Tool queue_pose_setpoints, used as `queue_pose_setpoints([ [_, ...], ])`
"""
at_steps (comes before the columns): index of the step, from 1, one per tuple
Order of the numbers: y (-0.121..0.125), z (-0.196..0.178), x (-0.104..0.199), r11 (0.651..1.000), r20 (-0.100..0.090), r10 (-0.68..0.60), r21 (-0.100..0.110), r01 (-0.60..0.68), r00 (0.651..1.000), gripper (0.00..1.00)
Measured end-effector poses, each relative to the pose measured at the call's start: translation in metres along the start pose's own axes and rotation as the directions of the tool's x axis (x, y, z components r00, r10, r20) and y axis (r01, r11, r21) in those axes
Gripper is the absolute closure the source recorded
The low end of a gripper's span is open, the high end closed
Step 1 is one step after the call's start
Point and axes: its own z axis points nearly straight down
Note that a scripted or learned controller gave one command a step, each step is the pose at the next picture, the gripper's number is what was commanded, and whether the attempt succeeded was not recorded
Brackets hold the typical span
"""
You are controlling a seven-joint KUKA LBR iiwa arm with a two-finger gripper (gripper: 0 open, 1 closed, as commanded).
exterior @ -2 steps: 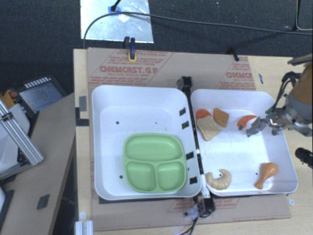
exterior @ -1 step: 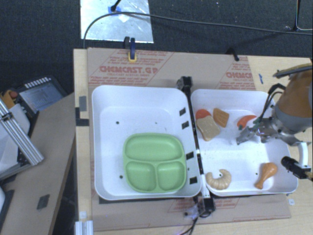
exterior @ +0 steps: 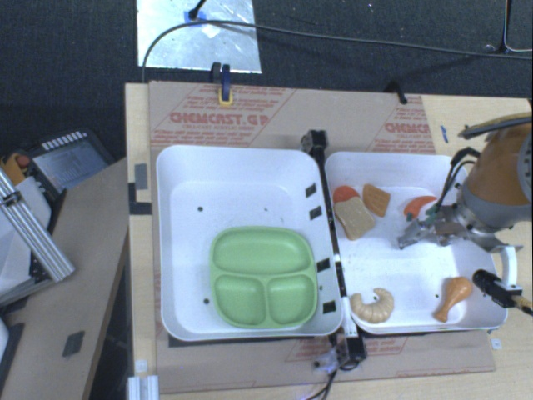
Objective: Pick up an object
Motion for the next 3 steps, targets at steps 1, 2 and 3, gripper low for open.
queue_pose_setpoints([
  [1, 0.001, -0.011, 0.0, 1.0, 0.001, 0.0, -0.002, 0.0, 1.0, 1.0],
  [2, -0.001, -0.069, 0.008, 1.0, 0.001, -0.003, -0.004, 0.003, 1.0, 1.0],
  [3, 0.002, -0.132, 0.002, 1.0, 0.002, -0.003, -0.005, 0.003, 1.0, 1.0],
])
